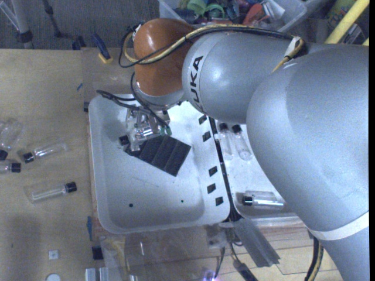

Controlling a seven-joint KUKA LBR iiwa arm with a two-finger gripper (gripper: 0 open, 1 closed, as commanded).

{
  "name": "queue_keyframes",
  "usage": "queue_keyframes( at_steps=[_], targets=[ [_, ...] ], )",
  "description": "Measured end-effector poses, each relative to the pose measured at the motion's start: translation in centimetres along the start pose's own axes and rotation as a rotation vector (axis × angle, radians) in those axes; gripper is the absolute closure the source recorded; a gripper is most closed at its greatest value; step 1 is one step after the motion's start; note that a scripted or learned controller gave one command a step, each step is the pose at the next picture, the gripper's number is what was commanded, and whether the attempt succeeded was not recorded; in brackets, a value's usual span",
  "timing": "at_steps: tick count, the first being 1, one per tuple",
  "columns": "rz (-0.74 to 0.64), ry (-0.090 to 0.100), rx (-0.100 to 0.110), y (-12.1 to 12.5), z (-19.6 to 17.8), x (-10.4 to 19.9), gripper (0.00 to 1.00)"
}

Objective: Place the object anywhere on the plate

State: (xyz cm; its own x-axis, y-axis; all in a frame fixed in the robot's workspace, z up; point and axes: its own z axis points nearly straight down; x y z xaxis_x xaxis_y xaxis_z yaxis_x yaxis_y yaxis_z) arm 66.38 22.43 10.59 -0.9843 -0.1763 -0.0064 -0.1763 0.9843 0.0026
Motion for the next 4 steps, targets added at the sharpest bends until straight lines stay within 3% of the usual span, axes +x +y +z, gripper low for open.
queue_keyframes(
  at_steps=[1, 2, 3, 4],
  targets=[
    [-0.632, -0.003, -0.001, 0.1, -10.7, -0.5, 1.0],
    [-0.937, -0.003, -0.002, -1.1, -13.0, -0.2, 1.0],
    [-0.461, 0.003, 0.0, -0.8, -12.8, -0.3, 1.0],
    [-0.471, 0.002, -0.001, 0.0, 0.5, -0.4, 1.0]
  ],
)
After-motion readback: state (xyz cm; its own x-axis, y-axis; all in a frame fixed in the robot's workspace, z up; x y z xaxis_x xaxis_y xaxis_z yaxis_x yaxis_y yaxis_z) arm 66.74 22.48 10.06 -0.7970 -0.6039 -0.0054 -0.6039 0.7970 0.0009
